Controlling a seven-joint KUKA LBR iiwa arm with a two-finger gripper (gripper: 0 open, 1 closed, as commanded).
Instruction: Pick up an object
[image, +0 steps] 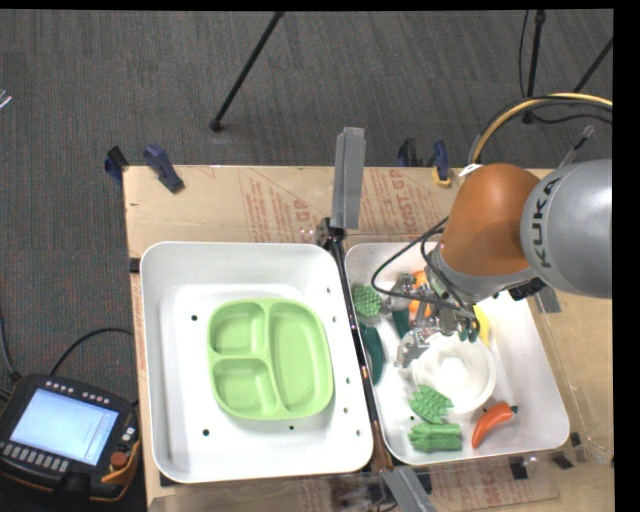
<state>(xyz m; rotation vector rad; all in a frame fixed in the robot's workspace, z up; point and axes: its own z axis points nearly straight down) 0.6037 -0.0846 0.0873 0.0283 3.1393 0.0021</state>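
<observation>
Bins: left (160, 300) holds a green tray (270, 358), right (540, 400) toys and a bowl (455, 375); pincer (425, 325) state unclear.

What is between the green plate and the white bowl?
In the camera view, between the green plate and the white bowl lie the bins' touching rims and a dark green object.

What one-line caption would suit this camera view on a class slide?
KUKA arm's gripper hangs over the toy-filled right bin by a white bowl; a green divided plate lies in the left bin.
</observation>
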